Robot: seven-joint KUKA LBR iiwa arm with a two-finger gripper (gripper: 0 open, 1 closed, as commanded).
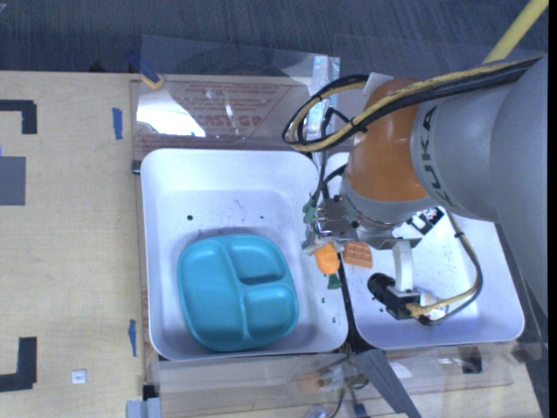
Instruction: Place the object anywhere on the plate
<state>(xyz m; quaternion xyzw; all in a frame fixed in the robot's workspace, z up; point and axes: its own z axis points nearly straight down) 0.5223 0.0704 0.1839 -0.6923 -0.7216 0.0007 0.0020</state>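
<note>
Hand (335,255) at 3 o'clock of teal plate (238,292), over left bin (165,190) rim; orange object (328,260) beneath; grip state unclear.

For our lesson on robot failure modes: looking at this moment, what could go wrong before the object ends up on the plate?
1. The small orange object sits under the gripper at the ridge between the bins; if let go here, it would probably miss the plate.
2. The arm's wrist hides the grip, so a weak hold could go unseen.
3. The loose cable hangs low and might snag.
</note>
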